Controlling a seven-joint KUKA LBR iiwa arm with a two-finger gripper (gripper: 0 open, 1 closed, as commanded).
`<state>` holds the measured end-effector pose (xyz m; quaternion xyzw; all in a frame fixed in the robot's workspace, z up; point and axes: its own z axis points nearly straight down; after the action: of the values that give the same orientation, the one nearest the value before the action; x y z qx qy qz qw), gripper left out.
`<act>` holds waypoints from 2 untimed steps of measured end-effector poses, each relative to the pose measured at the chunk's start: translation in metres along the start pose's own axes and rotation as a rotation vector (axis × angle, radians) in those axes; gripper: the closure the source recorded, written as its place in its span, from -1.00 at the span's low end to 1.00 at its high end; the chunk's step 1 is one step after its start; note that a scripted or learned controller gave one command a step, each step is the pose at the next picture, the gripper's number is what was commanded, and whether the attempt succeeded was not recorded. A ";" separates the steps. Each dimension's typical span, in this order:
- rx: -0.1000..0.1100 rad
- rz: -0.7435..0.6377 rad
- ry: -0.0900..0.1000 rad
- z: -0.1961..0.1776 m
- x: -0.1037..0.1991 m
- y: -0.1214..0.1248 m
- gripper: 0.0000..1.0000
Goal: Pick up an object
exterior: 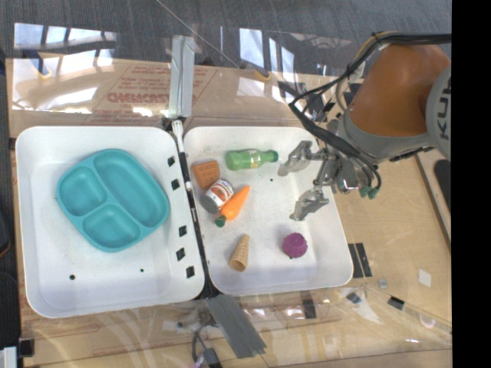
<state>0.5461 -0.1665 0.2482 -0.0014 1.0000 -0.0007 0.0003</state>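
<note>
My gripper (301,182) hangs open over the right side of the right bin (261,278), its two grey fingers spread wide with nothing between them. A purple ball-like toy (294,244) lies just below it. A green bottle (250,159) lies to its left near the bin's far wall. An orange carrot (234,204), a small can (218,194) and a brown cracker-like piece (205,172) cluster by the left wall. An ice-cream cone (240,252) lies near the front.
The left bin (46,282) holds a teal divided plate (112,198). A metal divider strip (181,75) runs between the bins at the back. Cables trail from the wrist toward the back right.
</note>
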 end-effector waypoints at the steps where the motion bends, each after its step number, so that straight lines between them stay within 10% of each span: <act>1: -0.002 -0.220 0.001 0.157 -0.004 0.022 -1.00; 2: -0.001 0.441 0.000 0.156 -0.007 0.046 -1.00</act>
<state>0.5531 -0.1203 0.0917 0.2172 0.9761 0.0000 0.0004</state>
